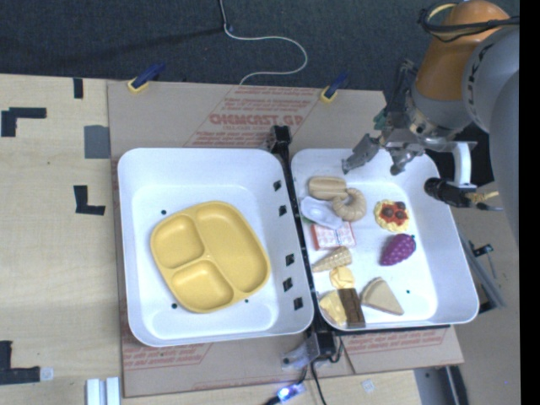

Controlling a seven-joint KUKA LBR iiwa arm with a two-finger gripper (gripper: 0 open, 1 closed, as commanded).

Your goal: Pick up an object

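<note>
My gripper (376, 160) hangs over the far edge of the right bin (445, 243), its two fingers spread apart with nothing between them. Just below and left of it lie a hot dog bun (326, 186) and a ring-shaped pastry (350, 205). A fruit tart (391, 215) and a bunch of purple grapes (397, 248) sit at the right. Further forward lie a pink wafer (333, 235), a waffle cone piece (332, 259), a cheese wedge (382, 297) and a chocolate bar (349, 305).
The left bin (143, 184) holds a yellow divided plate (209, 255). Black clips (279, 137) join the bins along the middle wall. A white cable (261, 45) runs across the dark floor behind the bench.
</note>
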